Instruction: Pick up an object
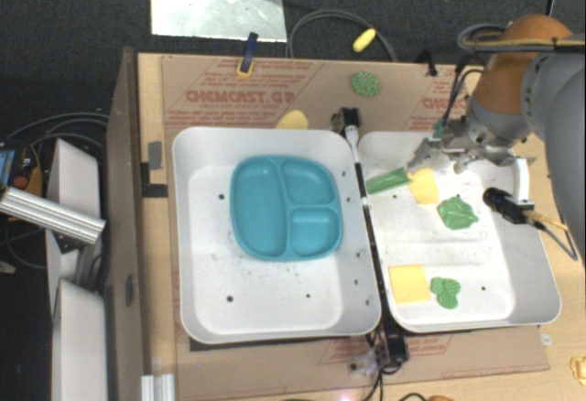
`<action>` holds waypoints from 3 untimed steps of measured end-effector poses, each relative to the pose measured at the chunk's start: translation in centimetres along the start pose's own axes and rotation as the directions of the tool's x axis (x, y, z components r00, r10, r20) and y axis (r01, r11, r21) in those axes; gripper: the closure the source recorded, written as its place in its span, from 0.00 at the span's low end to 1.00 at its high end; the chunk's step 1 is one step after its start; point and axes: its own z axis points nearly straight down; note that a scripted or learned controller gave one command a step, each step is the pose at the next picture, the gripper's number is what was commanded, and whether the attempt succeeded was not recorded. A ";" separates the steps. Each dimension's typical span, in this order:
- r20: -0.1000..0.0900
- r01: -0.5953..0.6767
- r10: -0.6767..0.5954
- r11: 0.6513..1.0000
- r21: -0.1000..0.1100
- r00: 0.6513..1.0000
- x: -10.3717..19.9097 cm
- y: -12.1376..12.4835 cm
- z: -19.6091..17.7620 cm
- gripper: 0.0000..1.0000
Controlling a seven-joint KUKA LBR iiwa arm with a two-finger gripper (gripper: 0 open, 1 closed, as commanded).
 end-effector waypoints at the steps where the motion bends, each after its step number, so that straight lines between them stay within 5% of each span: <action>1: -0.004 -0.007 0.007 1.000 0.006 1.000 4.3 -0.2 2.3 0.00; 2: -0.003 -0.006 0.006 1.000 -0.001 1.000 4.0 0.0 0.8 1.00; 3: 0.005 -0.017 0.017 1.000 -0.007 1.000 -6.0 1.1 -12.1 1.00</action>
